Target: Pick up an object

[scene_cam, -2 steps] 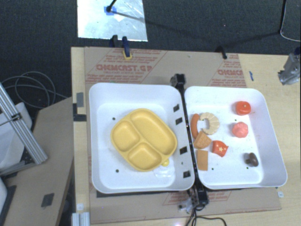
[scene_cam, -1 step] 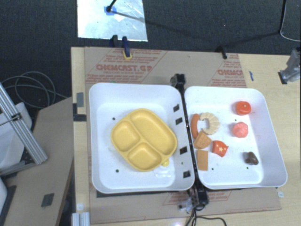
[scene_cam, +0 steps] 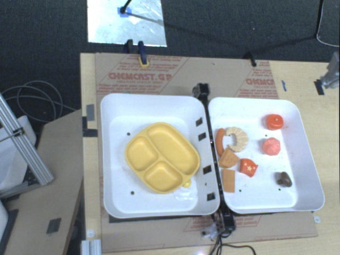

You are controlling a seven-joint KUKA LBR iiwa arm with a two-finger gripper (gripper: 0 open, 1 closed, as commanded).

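The right bin (scene_cam: 305,158) holds several small toy foods. A tan ring (scene_cam: 237,138) lies beside an orange sausage (scene_cam: 220,141), with a tan wedge (scene_cam: 229,158) and an orange block (scene_cam: 228,180) below them. A red piece with a yellow mark (scene_cam: 248,167) sits near the bin's middle. Farther right are an orange-red round piece (scene_cam: 274,121), a pink ball (scene_cam: 271,146) and a dark brown lump (scene_cam: 284,179). A grey part of the arm (scene_cam: 330,73) pokes in at the right edge, beyond the bin's far right corner and well away from every object.
The left bin (scene_cam: 114,195) carries a yellow divided plate (scene_cam: 162,156) tilted across its middle. Black clips run along the seam between the bins (scene_cam: 207,158). A shiny sheet (scene_cam: 126,15) lies on the dark floor behind the bench; cables and a metal frame (scene_cam: 21,142) stand at the left.
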